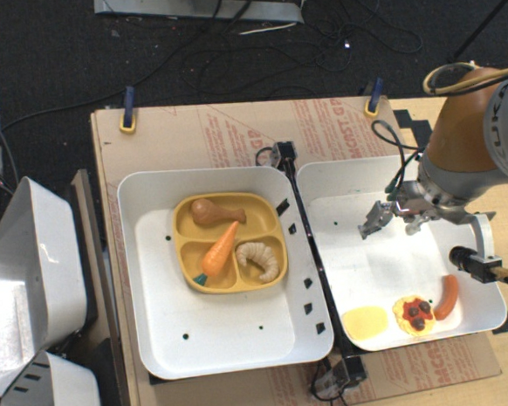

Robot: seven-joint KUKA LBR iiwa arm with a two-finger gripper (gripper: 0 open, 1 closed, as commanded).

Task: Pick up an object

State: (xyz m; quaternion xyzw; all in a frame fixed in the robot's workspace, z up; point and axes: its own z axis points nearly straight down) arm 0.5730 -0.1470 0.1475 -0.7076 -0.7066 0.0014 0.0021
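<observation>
My gripper [390, 222] hovers over the upper middle of the right bin [373, 271], open, with nothing between its fingers. Along that bin's front edge lie a flat yellow disc [366, 322], a small yellow tart with red topping [413, 313] and an orange-red sausage [446, 296]. All three sit well below and to the right of the gripper. In the left bin [212, 332] a yellow divided plate [263, 213] holds a brown drumstick [217, 212], an orange carrot [220, 250] and a pale shrimp [260, 258].
A black divider [305, 237] runs between the two bins. The grey arm with its orange band [463, 133] comes in from the right, above the right bin's far corner. Grey containers [31, 268] stand left of the bench.
</observation>
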